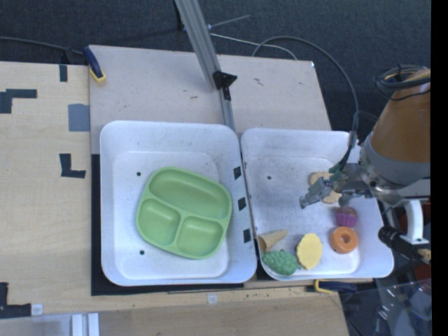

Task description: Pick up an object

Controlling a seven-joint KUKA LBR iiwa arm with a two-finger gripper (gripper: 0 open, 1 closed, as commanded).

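My gripper [310, 191] hangs low over the middle of the right bin [280, 152], pointing left, with its two grey fingers spread open. A small tan toy piece [329, 196] lies right by the fingers, partly hidden by them, and I cannot see it clamped between them. Along the bin's front lie a purple toy [345, 218], an orange ring [344, 240], a yellow piece [309, 250], a green broccoli-like toy [281, 262] and a tan cone [271, 239].
In the left bin [119, 152] sits a green divided plate [184, 212]. A grey metal post [199, 33] slants down to the ridge between the bins. The arm's orange and grey body [402, 138] overhangs the right bin's right edge.
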